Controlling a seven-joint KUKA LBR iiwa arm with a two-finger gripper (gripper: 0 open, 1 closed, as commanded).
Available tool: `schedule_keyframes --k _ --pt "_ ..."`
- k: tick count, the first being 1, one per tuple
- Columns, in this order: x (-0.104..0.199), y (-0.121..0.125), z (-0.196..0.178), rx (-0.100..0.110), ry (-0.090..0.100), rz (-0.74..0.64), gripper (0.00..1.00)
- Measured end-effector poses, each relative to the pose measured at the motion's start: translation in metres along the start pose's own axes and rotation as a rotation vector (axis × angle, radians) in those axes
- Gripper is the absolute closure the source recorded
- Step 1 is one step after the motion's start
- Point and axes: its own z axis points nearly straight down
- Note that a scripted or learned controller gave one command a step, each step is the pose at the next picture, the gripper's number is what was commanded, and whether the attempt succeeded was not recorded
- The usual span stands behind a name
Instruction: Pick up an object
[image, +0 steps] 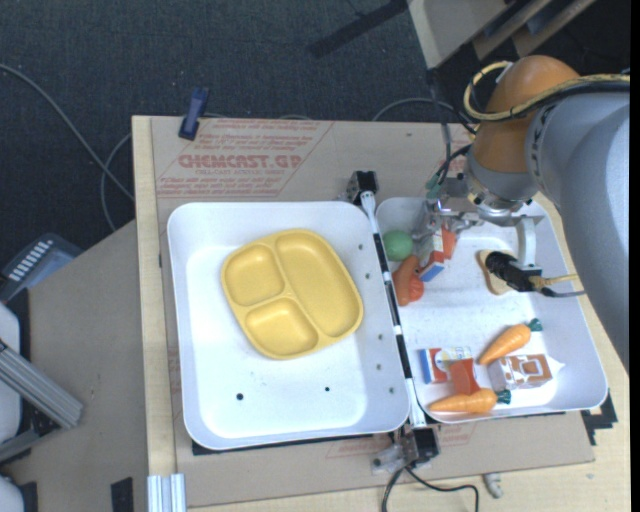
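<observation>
Arm is hanging over the right bin (585, 360), gripper (440, 240) low at its far left corner, beside a green ball (398, 243) and an orange toy (408, 282). Something red-and-blue is sitting at the jaws; can't tell if it's gripped or how wide they're standing. Seems mid-grasp. Next: closing firmly, then lifting straight. Yellow tray (290, 293) is lying in the left bin (200, 330).

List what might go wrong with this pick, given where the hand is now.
1. The hand hangs over a tight cluster: green ball, orange toy and a small blue-and-white piece. It may nudge or catch the wrong one.
2. That cluster sits near the bin's left wall, so a finger might strike the wall.
</observation>
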Motion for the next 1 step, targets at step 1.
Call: schedule_keyframes --k 1 --pt "0.0566 -0.0437 -0.0864 0.01 0.003 0.001 1.0"
